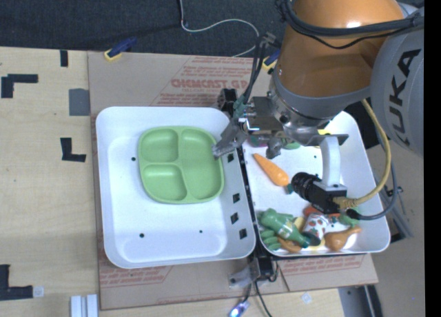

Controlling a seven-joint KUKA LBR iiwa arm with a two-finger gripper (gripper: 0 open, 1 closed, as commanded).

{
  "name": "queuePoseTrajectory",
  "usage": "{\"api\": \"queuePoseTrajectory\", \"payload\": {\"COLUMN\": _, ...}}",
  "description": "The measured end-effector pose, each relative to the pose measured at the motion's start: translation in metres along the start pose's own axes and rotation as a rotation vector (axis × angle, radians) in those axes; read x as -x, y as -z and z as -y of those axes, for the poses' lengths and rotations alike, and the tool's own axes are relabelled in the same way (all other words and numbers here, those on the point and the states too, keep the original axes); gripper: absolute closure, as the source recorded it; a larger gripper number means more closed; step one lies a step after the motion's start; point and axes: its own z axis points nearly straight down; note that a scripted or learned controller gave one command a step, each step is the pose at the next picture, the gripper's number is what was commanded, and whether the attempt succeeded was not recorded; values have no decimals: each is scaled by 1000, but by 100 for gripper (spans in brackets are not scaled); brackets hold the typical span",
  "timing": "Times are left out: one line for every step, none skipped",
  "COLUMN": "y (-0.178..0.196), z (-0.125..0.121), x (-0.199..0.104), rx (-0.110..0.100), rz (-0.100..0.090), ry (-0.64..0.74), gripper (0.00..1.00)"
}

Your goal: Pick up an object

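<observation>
Hanging above the right bin [368,236] beside the carrot [271,169], the gripper [253,142] shows two spread fingers with nothing between them, seemingly poised because the toys cluster there.

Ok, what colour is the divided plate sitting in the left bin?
Light green. The divided plate shows plainly in the camera view, against the white left bin.

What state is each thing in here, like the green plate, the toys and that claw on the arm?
Green divided plate: lying flat in the left bin, nothing on it.
Orange carrot: lying loose in the right bin, not gripped.
Toy pile: heaped at the right bin's near edge.
Gripper: over the divider between the bins, holding nothing visible.
</observation>
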Motion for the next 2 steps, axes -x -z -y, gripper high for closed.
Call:
{"api": "queuePoseTrajectory", "payload": {"y": 105, "z": -1, "x": -35, "rx": 13, "rz": -2, "ry": -4, "gripper": 0}}
{"api": "queuePoseTrajectory", "payload": {"y": 109, "z": -1, "x": -34, "rx": 1, "rz": 3, "ry": -7, "gripper": 100}}
